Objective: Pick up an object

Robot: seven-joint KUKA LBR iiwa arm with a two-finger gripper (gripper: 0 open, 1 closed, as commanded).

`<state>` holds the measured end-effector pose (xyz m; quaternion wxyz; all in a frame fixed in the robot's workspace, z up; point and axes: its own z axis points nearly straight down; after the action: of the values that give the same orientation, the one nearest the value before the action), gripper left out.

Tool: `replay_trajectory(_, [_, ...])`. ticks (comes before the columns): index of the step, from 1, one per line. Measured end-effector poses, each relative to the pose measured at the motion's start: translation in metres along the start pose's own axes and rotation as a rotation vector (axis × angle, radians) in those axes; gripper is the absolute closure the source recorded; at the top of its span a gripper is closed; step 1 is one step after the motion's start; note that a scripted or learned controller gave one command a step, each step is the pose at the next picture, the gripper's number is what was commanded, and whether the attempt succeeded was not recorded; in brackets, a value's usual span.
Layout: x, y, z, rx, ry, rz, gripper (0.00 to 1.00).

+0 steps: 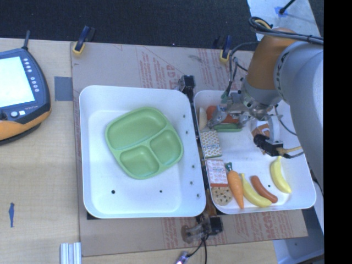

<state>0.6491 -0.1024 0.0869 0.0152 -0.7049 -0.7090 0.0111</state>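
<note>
Green divided plate (144, 142) in left bin (93, 202), toy food (242, 188) in right bin (301, 202)

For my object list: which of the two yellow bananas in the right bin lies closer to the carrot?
The lower banana, lying beside the carrot with the sausage on its other side. The other banana lies beyond the sausage.

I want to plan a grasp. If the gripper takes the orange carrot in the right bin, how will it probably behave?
The carrot tapers to a point, so it may slip toward its thin end. It looks like smooth, stiff toy plastic, probably light. It lies against a yellow banana, which may shift too.
</note>
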Motion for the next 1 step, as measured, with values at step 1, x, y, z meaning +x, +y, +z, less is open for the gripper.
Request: replay_trajectory(1, [0.0051,-0.0003,-0.0022,-0.002,-0.006,0.004,0.00])
